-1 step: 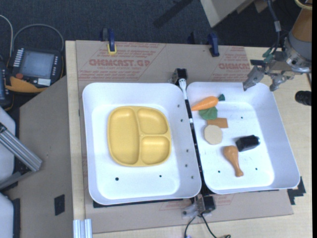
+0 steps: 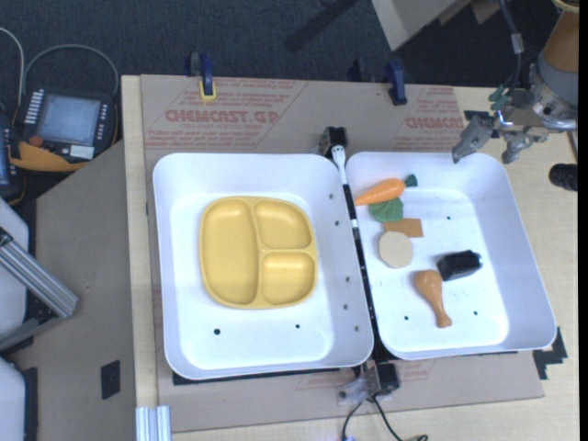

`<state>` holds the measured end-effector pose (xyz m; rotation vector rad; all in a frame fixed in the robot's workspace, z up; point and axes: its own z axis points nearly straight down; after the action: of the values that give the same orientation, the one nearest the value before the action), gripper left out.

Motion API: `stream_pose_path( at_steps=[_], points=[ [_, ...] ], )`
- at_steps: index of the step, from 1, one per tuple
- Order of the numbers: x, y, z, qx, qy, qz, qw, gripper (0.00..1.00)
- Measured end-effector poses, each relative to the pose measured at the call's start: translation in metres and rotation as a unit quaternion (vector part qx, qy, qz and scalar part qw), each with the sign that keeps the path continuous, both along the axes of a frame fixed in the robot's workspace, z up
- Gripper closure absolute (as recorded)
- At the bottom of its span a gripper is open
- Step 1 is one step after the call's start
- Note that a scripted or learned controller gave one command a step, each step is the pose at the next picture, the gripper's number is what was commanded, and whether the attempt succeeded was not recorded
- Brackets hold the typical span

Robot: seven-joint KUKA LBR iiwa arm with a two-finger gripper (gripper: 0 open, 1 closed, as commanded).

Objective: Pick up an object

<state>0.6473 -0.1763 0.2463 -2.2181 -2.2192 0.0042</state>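
White bins: two shallow trays side by side on the counter (image 2: 147, 154); left bin (image 2: 184, 338) holds a yellow divided plate (image 2: 258, 251); right bin (image 2: 514, 246) holds the loose items.
Candidates for picking: orange carrot (image 2: 380, 191) near the right bin's upper left; green piece (image 2: 389, 209) just below it, touching an orange-brown block (image 2: 408, 228); pale round disc (image 2: 397, 250); black object (image 2: 458, 265); tan drumstick (image 2: 433, 296) lowest in the group.
Tool (image 2: 487, 138): fingers spread apart, nothing between them; poised above the right bin's upper right corner, well apart from every item.
Arm pose: enters from the upper right, wrist turned so the fingers point down and to the left toward the bin.
Step in hand: approach, no item chosen yet by appearance.
Advice: the black object or drumstick lie apart from neighbours and look easiest; centre over one, align the fingers across its narrow side, descend straight.
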Motion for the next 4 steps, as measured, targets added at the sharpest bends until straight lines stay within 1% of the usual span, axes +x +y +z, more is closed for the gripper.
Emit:
stream_pose_path(
  at_steps=[1,2,3,4],
  points=[
    [-0.001,0.009,-0.061,0.0010,0.003,0.001,1.0000,0.00],
    [-0.004,0.005,-0.108,0.0006,0.003,0.000,1.0000,0.00],
    [-0.005,0.006,-0.164,0.0010,0.003,0.000,1.0000,0.00],
    [-0.003,0.006,-0.152,0.0001,0.001,0.000,1.0000,1.00]
  ],
)
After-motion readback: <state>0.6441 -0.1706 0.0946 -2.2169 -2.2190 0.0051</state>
